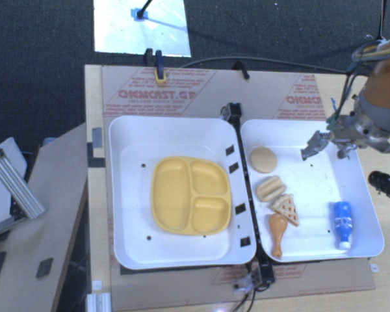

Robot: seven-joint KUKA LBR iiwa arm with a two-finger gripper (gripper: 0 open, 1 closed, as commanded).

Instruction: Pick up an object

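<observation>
The right bin [292, 130] holds a round tan bun [263, 159], a bread roll [270, 188], a triangular toast slice [286, 209], a chicken drumstick [277, 234] and a blue bottle [341, 223] lying near its right wall. My gripper [327, 149] hangs over the bin's upper right part, to the right of the bun and above the bottle. It is open, and nothing is between its fingers [310, 150].
The left bin [133, 174] holds a yellow divided plate [190, 195]. A black divider strip [242, 181] runs between the two bins. The grey arm with its orange band [383, 86] comes in from the right edge.
</observation>
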